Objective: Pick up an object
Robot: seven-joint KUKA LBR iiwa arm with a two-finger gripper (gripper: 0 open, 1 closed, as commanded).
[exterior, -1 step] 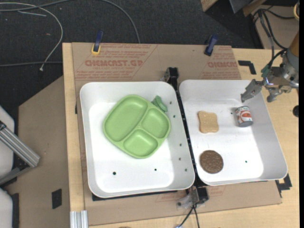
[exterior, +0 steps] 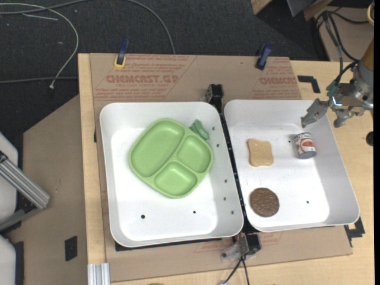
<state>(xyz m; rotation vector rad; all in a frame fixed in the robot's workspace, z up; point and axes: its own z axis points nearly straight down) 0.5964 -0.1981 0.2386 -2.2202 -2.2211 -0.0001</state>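
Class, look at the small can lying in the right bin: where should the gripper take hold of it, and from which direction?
Grip the can across its rounded middle, coming straight down from above. It lies on its side on the right bin floor, clear of the bread slice, so the fingers likely fit either side. The gripper hovers nearby.

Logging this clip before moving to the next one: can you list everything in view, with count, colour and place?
Bins: 2, white, side by side on the bench.
Divided plate: 1, green, left bin.
Small green piece: 1, at the plate's upper right edge; too small to identify.
Toast slice: 1, tan, right bin, upper middle.
Patty: 1, brown, round, right bin, near front.
Can: 1, red and white, on its side, right bin.
Clamps: 2, blue, bench's far edge.
Cables: grey, on dark floor.
Tool: 1, grey, above right bin's far right corner, near the can.
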